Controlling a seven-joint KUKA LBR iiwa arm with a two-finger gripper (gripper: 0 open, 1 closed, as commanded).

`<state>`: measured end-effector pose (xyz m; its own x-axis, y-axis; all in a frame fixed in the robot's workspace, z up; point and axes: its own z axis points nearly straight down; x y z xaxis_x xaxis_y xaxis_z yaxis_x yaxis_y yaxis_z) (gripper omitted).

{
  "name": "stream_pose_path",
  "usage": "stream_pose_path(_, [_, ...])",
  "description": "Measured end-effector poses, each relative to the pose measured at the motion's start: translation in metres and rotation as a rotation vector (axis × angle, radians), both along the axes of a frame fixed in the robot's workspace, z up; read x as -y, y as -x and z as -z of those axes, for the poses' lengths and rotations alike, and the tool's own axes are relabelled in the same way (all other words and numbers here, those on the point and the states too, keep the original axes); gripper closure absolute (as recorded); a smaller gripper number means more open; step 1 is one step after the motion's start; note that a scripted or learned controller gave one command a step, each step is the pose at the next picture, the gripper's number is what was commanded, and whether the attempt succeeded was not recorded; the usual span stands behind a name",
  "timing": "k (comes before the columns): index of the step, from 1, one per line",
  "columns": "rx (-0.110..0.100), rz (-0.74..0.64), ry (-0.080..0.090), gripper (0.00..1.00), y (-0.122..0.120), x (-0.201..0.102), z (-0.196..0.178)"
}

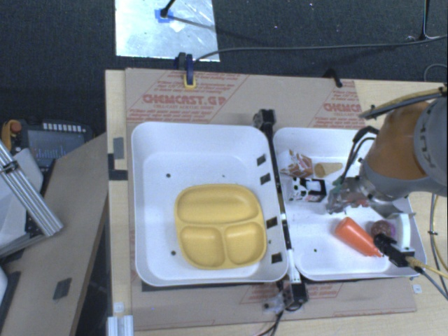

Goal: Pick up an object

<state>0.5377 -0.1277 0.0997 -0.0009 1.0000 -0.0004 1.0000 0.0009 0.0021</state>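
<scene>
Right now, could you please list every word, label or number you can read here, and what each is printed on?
"CHEMCAST GP": red print on the brown protective sheet under the bins, left side.
Same red print at the sheet's right: partly cut off, unreadable.
Grey handheld pendant screen: too blurred.

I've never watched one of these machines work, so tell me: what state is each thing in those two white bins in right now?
yellow divided tray: flat, right way up, left bin.
orange cone: on its side, right bin.
black-and-white toy: lying loose in the right bin.
brown cone-shaped piece: on its side.
hand: low over the right bin, grip unclear.
</scene>
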Motion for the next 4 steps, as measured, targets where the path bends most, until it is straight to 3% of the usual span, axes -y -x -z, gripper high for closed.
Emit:
stream_pose_path(1, [0.004, -0.004, 0.001, 1.00, -0.004, -0.009, -0.059])
stream_pose_path(3, [0.003, -0.003, 0.001, 1.00, -0.008, -0.004, -0.135])
stream_pose_path(4, [0.001, -0.008, -0.001, 1.00, -0.020, -0.048, -0.137])
